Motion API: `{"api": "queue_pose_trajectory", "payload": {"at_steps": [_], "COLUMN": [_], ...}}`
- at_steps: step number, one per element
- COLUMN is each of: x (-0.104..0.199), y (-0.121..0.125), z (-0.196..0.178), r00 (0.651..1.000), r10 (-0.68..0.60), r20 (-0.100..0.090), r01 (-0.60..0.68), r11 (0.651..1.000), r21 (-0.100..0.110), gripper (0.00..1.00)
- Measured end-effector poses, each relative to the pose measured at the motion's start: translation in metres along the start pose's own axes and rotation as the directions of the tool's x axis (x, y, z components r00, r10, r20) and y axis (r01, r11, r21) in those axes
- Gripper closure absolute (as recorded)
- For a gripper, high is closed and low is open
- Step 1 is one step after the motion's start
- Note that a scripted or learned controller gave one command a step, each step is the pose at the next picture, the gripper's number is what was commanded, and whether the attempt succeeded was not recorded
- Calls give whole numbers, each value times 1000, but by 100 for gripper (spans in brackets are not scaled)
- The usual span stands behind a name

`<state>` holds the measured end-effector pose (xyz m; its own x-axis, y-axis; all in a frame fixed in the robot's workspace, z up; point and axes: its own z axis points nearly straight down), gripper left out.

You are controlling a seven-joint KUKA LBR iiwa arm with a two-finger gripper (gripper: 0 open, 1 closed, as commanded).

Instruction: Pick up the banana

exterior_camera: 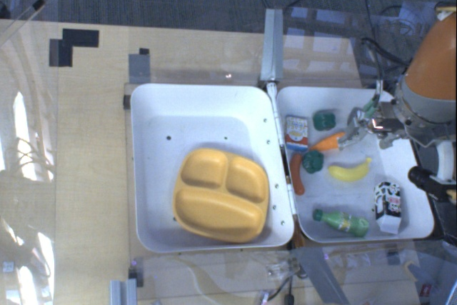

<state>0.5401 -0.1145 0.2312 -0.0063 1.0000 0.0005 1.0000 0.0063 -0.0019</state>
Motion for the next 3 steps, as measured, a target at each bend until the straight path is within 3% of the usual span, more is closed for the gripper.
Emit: {"api": "queue_pose_trajectory", "payload": {"at_steps": [1,2,3], "x": [-10,-10,-10], "y": [-13,-11,-11], "z": [128,119,119], "r00": [991,991,991], "r10": [-133,-135,-135], "r20": [9,10,10], "r01": [133,135,135], "r11": [991,991,991], "r21": [-22,-23,-23], "gripper": [0,100,0]}}
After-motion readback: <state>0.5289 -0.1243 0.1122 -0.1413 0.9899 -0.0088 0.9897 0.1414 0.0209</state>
